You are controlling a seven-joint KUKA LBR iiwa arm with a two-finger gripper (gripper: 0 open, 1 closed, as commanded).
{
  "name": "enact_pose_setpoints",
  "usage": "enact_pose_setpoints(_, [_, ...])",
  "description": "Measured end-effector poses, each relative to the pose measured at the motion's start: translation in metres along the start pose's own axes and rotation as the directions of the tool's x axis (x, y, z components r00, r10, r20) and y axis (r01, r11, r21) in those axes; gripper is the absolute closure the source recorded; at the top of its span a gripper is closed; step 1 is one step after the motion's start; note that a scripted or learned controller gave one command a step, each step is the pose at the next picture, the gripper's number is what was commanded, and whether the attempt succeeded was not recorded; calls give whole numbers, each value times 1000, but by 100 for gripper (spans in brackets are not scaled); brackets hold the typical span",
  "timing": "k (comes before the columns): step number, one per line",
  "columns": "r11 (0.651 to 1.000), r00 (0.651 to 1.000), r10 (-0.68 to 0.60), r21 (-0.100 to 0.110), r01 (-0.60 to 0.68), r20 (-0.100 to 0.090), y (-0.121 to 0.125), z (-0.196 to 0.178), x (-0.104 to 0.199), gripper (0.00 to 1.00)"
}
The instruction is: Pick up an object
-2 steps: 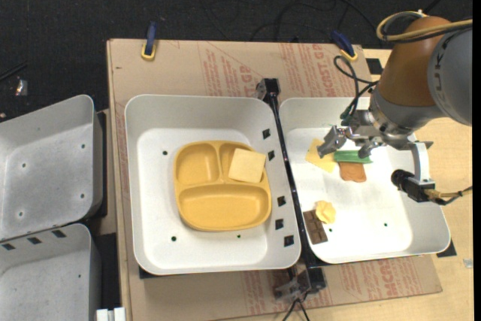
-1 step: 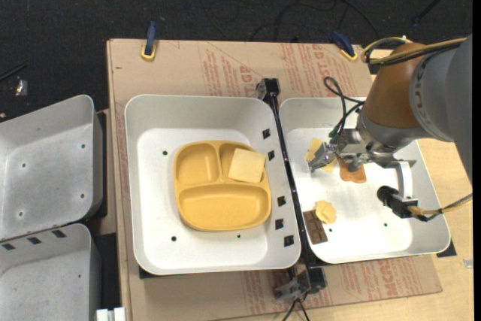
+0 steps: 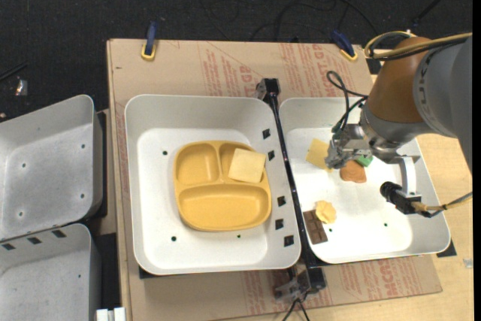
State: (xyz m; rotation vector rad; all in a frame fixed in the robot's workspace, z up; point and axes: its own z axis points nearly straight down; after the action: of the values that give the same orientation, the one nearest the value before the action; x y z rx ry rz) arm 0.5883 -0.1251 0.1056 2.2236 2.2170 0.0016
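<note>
The right bin [image 3: 391, 237] holds several small objects: a pale yellow wedge [image 3: 317, 153], an orange-brown lump [image 3: 353, 174], a green piece [image 3: 364, 159], a small yellow piece [image 3: 325, 211] and a dark brown bar [image 3: 315, 226]. My gripper [image 3: 340, 156] hangs low over the bin's middle, between the yellow wedge and the orange-brown lump, close to both. The wrist body hides its fingertips. In the left bin [image 3: 150, 237] a yellow divided plate [image 3: 203, 201] carries a pale yellow square slice [image 3: 246, 166] in its upper right compartment.
The arm's grey body and orange band [image 3: 398, 86] cover the right bin's upper right part. A black divider [image 3: 284, 177] separates the bins. Cables run over the right bin's right side. Grey metal trays [image 3: 45, 162] lie to the left of the bench.
</note>
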Motion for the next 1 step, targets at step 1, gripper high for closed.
enact_pose_setpoints(1, [1000, 1000, -2, -3, 2, 0, -8, -56, 3, 100])
